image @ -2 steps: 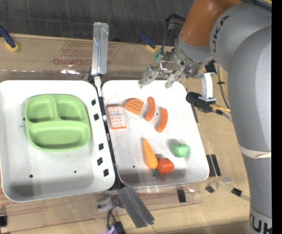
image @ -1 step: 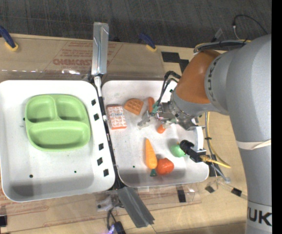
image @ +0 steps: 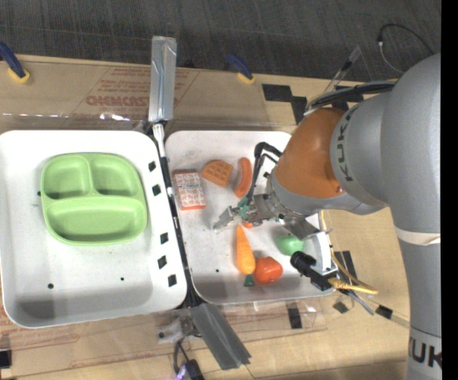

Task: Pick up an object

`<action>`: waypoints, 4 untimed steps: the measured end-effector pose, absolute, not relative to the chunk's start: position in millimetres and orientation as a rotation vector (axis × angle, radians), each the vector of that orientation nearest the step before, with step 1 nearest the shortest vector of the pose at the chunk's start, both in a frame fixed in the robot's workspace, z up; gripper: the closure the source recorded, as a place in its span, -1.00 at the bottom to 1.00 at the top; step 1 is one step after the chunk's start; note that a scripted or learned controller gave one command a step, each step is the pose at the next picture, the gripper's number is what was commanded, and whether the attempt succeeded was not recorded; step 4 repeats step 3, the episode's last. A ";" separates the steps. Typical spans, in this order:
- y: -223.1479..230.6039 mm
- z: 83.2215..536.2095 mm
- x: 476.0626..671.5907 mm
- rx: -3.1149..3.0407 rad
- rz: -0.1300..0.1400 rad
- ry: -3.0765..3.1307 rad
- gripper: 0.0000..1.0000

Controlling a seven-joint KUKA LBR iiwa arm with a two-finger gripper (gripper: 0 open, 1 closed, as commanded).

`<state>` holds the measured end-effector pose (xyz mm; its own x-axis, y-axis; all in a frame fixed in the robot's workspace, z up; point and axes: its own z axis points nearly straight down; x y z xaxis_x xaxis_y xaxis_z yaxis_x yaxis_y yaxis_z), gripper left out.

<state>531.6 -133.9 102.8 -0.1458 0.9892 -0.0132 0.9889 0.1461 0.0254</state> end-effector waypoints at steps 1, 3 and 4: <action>-128.1 91.3 501.7 2.045 -0.001 2.388 -1.00; -87.0 214.5 510.1 2.164 0.001 2.278 1.00; -87.0 214.5 510.1 2.164 0.001 2.278 1.00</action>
